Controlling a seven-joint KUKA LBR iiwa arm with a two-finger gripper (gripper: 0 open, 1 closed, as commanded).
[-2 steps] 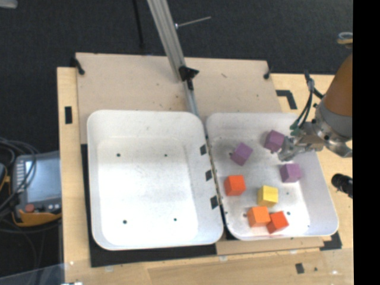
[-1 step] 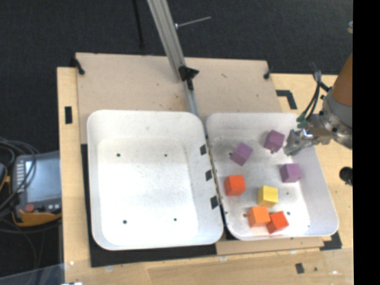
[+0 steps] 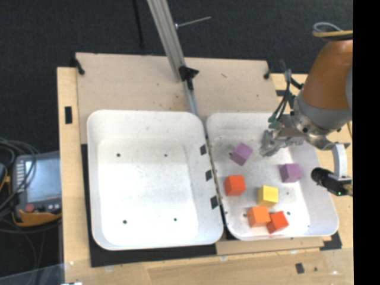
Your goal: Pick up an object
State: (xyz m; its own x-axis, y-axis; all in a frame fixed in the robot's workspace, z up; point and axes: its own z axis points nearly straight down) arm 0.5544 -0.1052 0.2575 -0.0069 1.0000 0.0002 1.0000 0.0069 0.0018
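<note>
The right bin [image 3: 237, 126] holds several small blocks: a purple one [image 3: 241, 154] near its middle left, another purple one [image 3: 290, 172] to the right, an orange-red one [image 3: 235, 184], a yellow one [image 3: 268, 195], and an orange one [image 3: 258, 216] touching a red one [image 3: 277, 221] at the front. My gripper [image 3: 269, 145] hangs over the bin's back part, just right of the left purple block and apart from it. Nothing shows between its fingers.
The left bin [image 3: 148, 177] sits beside the right one, sharing a middle edge with black clips [image 3: 209, 174]. A slanted aluminium pole [image 3: 169, 37] rises behind the bins. A grey control pendant [image 3: 35, 186] lies off the bench at far left.
</note>
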